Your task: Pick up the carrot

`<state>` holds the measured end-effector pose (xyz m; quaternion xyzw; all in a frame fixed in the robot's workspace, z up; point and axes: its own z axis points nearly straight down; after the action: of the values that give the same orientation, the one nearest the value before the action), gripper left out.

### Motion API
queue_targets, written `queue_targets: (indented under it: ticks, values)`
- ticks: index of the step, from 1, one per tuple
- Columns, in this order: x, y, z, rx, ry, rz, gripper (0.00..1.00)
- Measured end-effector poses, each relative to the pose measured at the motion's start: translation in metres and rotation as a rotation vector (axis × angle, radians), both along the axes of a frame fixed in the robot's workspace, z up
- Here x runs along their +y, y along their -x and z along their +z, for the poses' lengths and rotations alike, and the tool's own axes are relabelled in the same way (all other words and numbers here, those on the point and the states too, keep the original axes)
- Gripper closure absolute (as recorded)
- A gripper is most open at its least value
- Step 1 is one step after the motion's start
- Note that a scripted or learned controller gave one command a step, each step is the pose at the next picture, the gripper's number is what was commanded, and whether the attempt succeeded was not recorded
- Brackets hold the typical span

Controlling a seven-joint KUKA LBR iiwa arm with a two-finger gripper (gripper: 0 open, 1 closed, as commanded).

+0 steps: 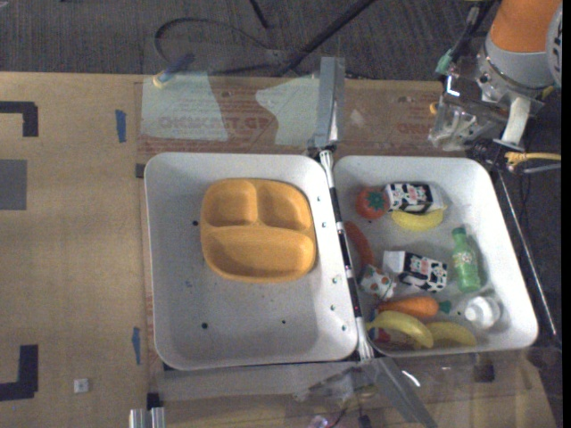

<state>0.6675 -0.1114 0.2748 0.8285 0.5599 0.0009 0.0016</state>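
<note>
The carrot (410,308) is orange with a small green end and lies flat near the front of the right bin (489,178), just above a yellow banana (401,328). My gripper (453,130) hangs beyond the far rim of the right bin, at the top right of the camera view. It is well away from the carrot, with the grey wrist and orange band above it. Nothing is seen in the gripper.
The right bin also holds a tomato (371,202), two cow-print cartons (412,196) (419,270), a green bottle (464,259), a white bottle (482,310), a red elongated item (359,242) and more bananas. An orange divided plate (259,230) sits in the left bin (178,310).
</note>
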Motion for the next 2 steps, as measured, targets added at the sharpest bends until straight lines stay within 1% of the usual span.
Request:
queue_targets:
  ticks: [1,2]
  values:
    - [-0.032,0.000,0.036,0.000,0.000,-0.328,1.00]
    - [-0.090,0.021,0.034,0.005,-0.002,-0.513,1.00]
